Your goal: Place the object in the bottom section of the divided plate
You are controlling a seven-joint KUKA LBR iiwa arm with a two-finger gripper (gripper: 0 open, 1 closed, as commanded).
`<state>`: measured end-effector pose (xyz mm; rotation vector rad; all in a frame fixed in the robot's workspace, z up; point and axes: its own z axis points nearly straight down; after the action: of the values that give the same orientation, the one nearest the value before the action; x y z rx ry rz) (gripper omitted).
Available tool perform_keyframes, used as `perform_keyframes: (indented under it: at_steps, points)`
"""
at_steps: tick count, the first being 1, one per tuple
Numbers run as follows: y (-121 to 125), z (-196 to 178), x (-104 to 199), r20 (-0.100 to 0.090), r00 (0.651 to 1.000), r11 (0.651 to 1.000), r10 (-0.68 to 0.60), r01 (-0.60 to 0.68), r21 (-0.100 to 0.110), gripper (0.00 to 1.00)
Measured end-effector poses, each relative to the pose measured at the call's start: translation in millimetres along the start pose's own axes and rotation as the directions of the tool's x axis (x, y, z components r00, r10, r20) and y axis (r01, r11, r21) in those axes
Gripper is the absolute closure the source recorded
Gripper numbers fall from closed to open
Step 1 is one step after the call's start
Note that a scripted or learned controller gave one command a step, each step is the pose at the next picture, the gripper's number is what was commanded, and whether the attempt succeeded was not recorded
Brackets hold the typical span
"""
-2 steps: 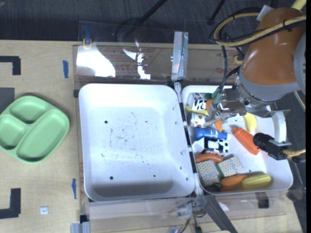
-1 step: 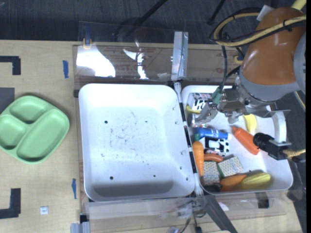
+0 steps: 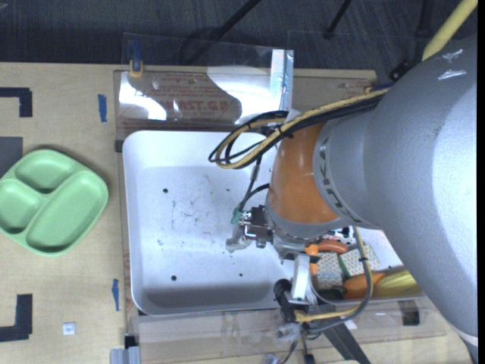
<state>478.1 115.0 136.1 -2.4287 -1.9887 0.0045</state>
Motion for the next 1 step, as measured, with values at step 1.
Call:
perform_keyframes:
  at_steps: [1]
  points:
    - [18.9, 48.1, 45.6, -0.005, 0.912, 0.912, 0.411, -0.411, -0.007, 0.0]
